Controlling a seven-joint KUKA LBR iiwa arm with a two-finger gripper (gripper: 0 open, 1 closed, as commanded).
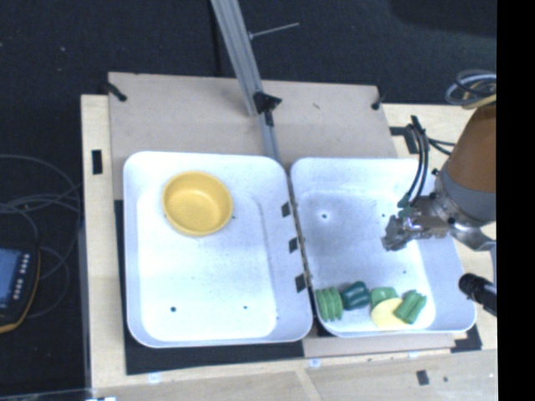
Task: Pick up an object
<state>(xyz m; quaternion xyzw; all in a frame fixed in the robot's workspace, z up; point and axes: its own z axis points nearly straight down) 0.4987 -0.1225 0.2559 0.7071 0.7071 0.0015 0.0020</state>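
Camera view shows, at the lower right of the frame, a cluster of small green pieces (343,298) and a pale yellow piece (384,313) lying in the near corner of the right bin (351,182); they are judged light, stiff and slippery, best taken across a narrow side. Higher up, the gripper (399,234) hangs over bare bin floor with nothing seen between its fingers, their opening cannot be told. Farther off, 1 yellow bowl (197,203) sits in the left bin (209,307).

Two bins are sitting side by side at mid-frame. A bowl (198,203) is lying in the upper left of the left bin (209,307). A cluster of small objects (372,302) is lying along the lower edge of the right bin (351,190).
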